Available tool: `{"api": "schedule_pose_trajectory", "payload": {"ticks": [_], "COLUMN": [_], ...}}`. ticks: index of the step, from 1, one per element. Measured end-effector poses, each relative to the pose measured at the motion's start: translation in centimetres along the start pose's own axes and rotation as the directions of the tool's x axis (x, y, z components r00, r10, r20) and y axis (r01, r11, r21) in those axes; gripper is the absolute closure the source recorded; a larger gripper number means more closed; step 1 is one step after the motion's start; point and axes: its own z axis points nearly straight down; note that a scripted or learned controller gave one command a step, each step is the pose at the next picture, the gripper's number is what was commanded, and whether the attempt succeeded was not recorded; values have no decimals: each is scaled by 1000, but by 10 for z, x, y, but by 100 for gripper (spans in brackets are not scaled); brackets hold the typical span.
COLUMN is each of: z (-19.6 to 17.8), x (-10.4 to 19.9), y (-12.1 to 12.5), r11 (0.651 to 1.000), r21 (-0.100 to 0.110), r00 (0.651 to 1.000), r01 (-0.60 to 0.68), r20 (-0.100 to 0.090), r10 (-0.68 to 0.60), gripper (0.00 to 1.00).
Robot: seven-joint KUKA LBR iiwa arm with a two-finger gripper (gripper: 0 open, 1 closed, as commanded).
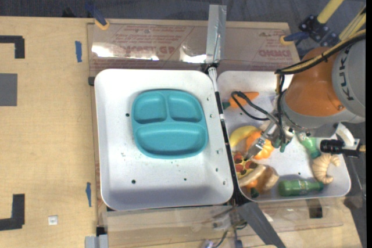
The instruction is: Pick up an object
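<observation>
Plywood bench (pixel 46 125) runs under the whole setup, with black corner marks and blue tape tabs at its left, and it carries two shallow white bins pushed side by side so that they share a wall. Largest on it is the left bin (pixel 116 183), which holds a teal divided plate (pixel 168 123) lying flat near its middle, well apart from everything else; it looks like a place to receive things rather than a source. In the right bin (pixel 343 186) the pickable items are crowded together, which probably explains why the arm (pixel 317 87) reaches in there, its orange band hanging over the bin's upper half. Below it the gripper (pixel 260 145) points down and left into the pile, its tip over a yellow and orange toy fruit (pixel 247 139) near the shared wall. Whether the claw is open, closed or gripping anything I cannot tell, since cables and the wrist blur it. Just beside the fruit lie a brownish bread-like piece (pixel 264 178), a green bottle (pixel 299 186) on its side, a tan croissant shape (pixel 322 166), and a small orange carrot-like piece (pixel 244 99) further up. Any of these could serve as the object; the yellow fruit is closest to the tip.
</observation>
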Motion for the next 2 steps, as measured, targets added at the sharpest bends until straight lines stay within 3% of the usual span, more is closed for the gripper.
{"api": "schedule_pose_trajectory", "payload": {"ticks": [1, 2], "z": [0, -11], "x": [14, 13], "y": [-13, -10], "r11": [993, 993], "r21": [-1, -6], "r00": [993, 993], "r01": [-119, -117], "r20": [1, 6], "r10": [119, 117], "gripper": [0, 100]}}
